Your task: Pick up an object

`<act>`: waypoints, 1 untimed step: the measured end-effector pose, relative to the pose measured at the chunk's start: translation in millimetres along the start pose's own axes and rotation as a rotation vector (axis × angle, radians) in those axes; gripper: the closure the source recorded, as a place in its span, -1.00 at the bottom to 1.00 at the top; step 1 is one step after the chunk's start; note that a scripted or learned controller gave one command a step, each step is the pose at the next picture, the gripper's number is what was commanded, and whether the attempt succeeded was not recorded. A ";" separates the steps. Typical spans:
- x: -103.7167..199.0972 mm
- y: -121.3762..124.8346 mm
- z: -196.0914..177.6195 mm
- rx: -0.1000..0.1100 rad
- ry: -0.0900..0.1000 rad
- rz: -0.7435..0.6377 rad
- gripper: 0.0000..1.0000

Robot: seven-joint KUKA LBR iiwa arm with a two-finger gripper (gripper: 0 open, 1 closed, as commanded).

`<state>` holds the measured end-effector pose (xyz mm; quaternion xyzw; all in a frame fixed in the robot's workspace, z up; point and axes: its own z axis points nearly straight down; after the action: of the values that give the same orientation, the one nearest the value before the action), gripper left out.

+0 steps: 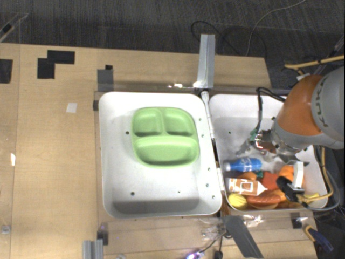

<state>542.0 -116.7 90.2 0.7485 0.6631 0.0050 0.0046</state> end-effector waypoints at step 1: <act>28.6 -52.3 -1.8 -0.009 -0.001 -0.241 -1.00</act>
<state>493.5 -82.0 91.3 0.6632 0.7484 0.0069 0.0087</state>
